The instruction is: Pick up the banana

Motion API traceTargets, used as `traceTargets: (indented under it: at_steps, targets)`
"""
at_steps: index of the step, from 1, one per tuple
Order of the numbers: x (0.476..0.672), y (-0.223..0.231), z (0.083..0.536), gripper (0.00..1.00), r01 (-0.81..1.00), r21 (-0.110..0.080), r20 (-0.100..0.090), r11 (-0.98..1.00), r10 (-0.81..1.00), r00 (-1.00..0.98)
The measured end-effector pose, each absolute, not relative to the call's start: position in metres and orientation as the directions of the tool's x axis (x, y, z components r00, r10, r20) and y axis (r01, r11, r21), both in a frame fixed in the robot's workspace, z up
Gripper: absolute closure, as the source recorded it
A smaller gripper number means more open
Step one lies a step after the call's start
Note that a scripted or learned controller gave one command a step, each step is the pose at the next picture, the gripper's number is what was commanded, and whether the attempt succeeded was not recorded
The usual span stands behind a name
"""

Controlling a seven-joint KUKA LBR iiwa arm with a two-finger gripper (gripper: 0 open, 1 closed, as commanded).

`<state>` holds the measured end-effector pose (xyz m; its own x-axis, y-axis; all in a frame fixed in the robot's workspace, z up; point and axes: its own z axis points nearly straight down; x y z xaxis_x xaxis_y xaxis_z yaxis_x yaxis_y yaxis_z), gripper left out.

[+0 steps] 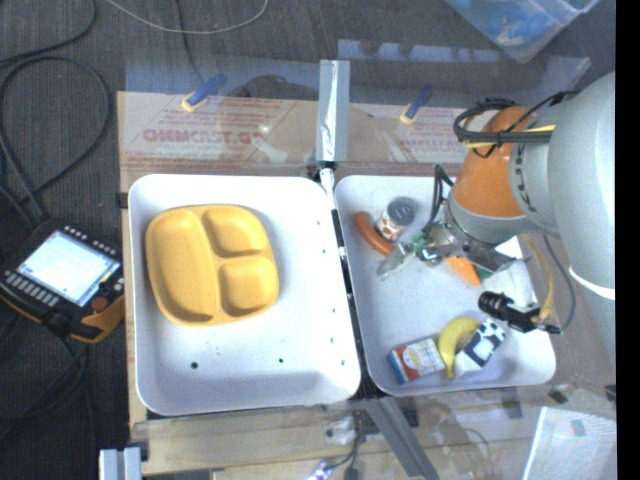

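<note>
The banana (456, 340) is yellow and short. It lies near the front edge of the right bin (400, 313), between a small orange and white carton (416, 358) and a blue and white packet (484, 346). My gripper (397, 259) hangs over the middle of the same bin, behind and to the left of the banana and well apart from it. Nothing shows in its grasp. The grey arm with its orange band (490, 183) comes in from the right and covers the bin's right rear part.
A red sausage (369, 232) and a small round tin (400, 214) lie at the right bin's rear left, close to the gripper. An orange carrot (463, 269) pokes out under the wrist. The left bin (240, 353) holds a yellow divided plate (212, 263).
</note>
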<state>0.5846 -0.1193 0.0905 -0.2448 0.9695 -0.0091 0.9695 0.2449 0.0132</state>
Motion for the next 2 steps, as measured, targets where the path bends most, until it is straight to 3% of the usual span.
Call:
traceTargets:
  at_steps: [1,2]
  targets:
    - [0.529,-0.17,0.091,0.0,0.947,0.01,-0.011,0.322,0.947,-0.322]
    - [0.49,-0.157,0.091,0.0,0.898,0.014,-0.017,0.439,0.898,-0.439]
